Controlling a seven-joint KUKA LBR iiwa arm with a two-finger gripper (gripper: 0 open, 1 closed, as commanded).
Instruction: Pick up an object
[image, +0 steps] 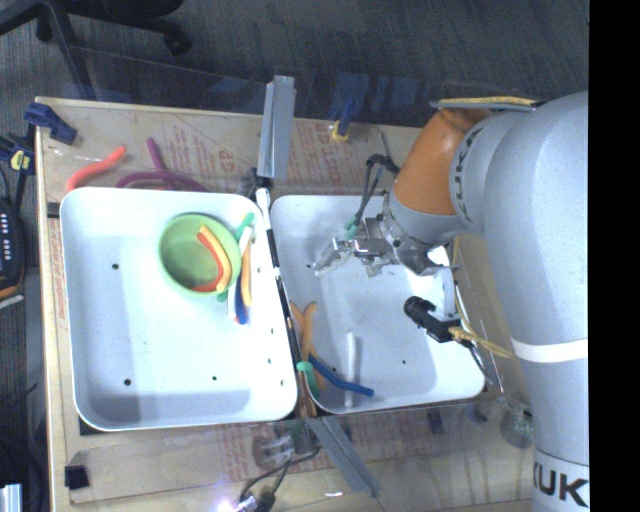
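My gripper (334, 255) hangs over the upper left part of the right bin (460, 375), its metal fingers pointing left. Below it in that bin, an orange piece (306, 322) lies against the left wall. A blue and green strip (336, 381) rests near the front left corner, and a pale stick (350, 356) lies on the floor beside it. The left bin (150, 390) holds a green bowl (188, 256) with orange, yellow and red strips (217, 252) draped over its right rim. A blue and yellow strip (243, 290) lies next to the bowl.
The arm's orange band (432, 170) and grey body (530, 230) cover the right bin's right side. A black cable fitting (428, 318) hangs over that bin. A metal divider bar (275, 125) stands behind the bins, with purple and orange cords (150, 178) at the back left.
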